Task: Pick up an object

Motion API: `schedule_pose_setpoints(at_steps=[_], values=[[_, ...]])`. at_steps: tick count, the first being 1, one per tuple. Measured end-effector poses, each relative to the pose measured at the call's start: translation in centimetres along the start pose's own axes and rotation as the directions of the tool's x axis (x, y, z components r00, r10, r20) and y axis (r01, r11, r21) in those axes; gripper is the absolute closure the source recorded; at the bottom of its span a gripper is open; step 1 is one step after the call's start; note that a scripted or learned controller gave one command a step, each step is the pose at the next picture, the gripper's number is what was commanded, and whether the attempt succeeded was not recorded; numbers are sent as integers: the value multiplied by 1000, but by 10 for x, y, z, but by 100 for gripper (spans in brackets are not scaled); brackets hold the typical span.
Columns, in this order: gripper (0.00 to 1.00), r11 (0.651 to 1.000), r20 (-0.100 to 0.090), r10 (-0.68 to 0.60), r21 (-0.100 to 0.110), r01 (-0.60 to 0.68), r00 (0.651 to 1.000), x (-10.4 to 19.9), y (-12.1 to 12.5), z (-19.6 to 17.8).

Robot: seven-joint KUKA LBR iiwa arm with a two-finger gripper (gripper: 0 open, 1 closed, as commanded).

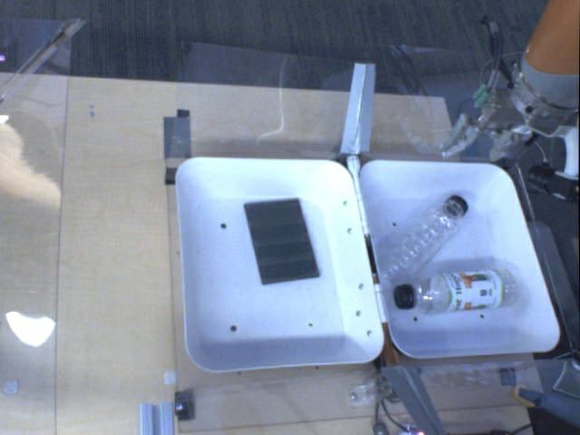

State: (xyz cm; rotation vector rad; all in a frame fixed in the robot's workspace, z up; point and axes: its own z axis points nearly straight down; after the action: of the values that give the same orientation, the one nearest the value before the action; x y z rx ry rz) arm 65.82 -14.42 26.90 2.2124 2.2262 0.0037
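Two clear plastic bottles (426, 236) (458, 292) lie in right bin (535, 243); dark ridged pad (282, 240) in left bin (208, 270). Gripper (471, 127) hangs beyond right bin's far rim, fingers spread, nothing between them.

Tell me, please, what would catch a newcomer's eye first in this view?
Probably the dark rectangular pad lying flat in the left bin, stark against the white. Next, two clear plastic bottles in the right bin: a label-less bottle lying diagonally, and a labelled bottle lying crosswise nearer the camera.
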Motion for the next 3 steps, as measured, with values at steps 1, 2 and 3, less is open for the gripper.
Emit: schedule_pose_setpoints(at_steps=[1,2,3], values=[[0,1000,0,0,0,0,1000,0,0,0],[0,1000,-1,30,3,-30,1000,-20,-51,128],[0,1000,1,27,-4,-27,1000,-56,-11,182]])
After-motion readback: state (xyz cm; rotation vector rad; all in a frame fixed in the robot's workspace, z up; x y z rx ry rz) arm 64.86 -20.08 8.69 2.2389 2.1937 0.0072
